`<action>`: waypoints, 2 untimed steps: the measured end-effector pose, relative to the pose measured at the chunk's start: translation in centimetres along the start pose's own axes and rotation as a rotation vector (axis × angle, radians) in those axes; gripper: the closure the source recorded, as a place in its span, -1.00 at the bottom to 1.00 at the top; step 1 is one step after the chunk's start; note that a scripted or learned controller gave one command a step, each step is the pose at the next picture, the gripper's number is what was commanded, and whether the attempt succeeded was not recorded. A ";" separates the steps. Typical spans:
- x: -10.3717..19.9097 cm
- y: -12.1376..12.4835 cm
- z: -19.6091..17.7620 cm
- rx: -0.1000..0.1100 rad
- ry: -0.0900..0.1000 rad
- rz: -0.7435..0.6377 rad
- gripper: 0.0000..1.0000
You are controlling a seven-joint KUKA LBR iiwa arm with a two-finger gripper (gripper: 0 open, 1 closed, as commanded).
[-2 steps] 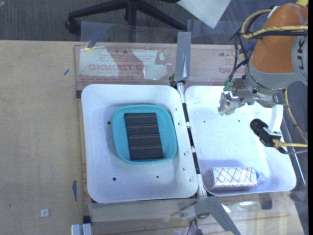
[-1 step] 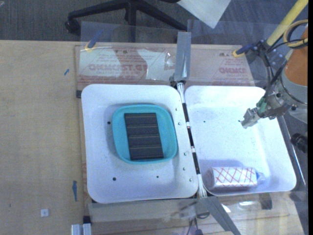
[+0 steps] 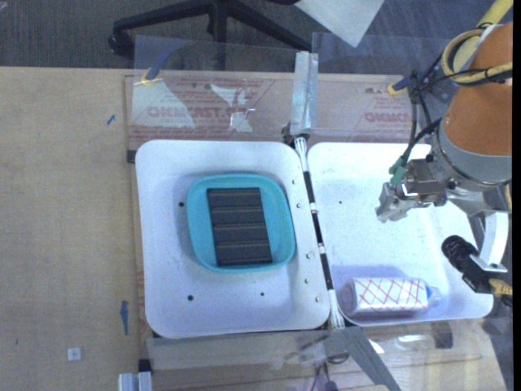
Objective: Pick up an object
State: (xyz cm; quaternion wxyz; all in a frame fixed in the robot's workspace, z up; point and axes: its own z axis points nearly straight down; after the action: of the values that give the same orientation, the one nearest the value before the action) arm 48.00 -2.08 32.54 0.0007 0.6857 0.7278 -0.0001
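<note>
Camera view has the grey two-finger gripper (image 3: 391,208) hovering over bare right-bin floor, its open-or-shut state impossible to tell, while the clear plastic-wrapped bundle with a red crosshatch label (image 3: 384,295) lies untouched well below it, so the pick is not yet begun.

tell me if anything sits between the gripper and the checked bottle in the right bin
Nothing visible does. The gripper hangs over the upper part of the right bin, and the checked bottle lies on its side near the bin's front edge. Bare white bin floor shows between them.
</note>
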 end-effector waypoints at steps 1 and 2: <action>0.0 0.0 0.0 0.000 0.000 0.000 -1.00; 3.0 1.7 3.3 0.004 0.001 -0.066 -1.00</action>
State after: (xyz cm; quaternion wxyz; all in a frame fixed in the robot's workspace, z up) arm 49.51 1.03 29.20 -0.0010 0.6613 0.7501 -0.0010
